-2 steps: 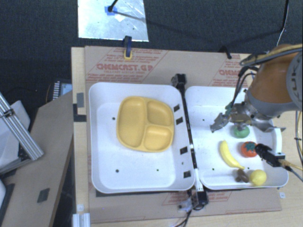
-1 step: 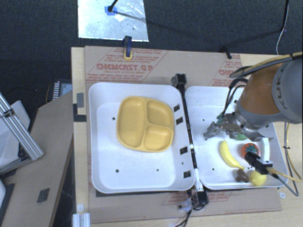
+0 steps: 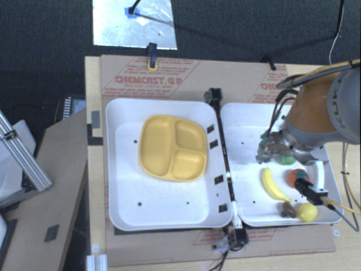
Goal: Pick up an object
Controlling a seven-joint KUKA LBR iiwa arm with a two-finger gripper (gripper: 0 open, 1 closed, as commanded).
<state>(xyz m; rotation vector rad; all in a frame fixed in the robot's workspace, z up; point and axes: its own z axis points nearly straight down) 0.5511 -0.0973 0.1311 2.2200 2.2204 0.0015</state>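
The right bin point(image 3: 242, 134) holds a yellow banana point(image 3: 273, 185), a green thing point(image 3: 285, 160), a red-orange thing point(image 3: 294, 177), a small brown thing point(image 3: 289, 209) and a yellow lemon-like ball point(image 3: 307, 212). My gripper point(image 3: 269, 150) hangs low over the middle of this bin, just above the banana's far end and right beside the green thing, which the wrist partly covers. I see nothing held in it.
In the left bin point(image 3: 124, 202) lies a yellow divided plate point(image 3: 172, 147). A black divider strip point(image 3: 221, 151) runs between the bins. The arm's grey and orange body point(image 3: 321, 109) covers the right bin's far right corner.
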